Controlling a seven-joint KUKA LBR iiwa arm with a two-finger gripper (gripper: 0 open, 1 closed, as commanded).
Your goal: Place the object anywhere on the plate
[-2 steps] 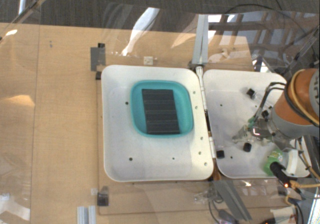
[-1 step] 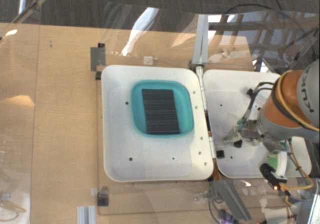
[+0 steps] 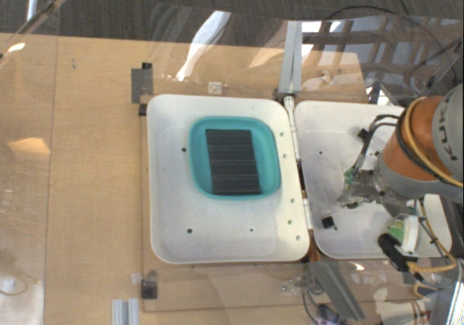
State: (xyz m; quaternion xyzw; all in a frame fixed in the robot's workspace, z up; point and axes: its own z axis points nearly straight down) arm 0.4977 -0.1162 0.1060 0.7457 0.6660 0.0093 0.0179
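Small black block (image 3: 328,222) lay on the floor of the right bin (image 3: 319,128), near that bin's front left corner and close to the wall shared with the left bin (image 3: 167,229). Nothing was touching it. The hand (image 3: 351,196) hung just behind and to the right of the block, apart from it, low over the white floor (whether it was open or closed could not be made out from above). The grey arm (image 3: 424,153) with its orange band reached in behind it from the right, with cables looped around the wrist. In the left bin, well apart from the block, a teal plate (image 3: 199,171) sat roughly in the middle, and a dark ridged slab (image 3: 233,162) lay flat on it, covering most of its centre. Farther back, a grey metal post (image 3: 291,55) stood on the wooden bench (image 3: 72,171) at the seam between the two bins.
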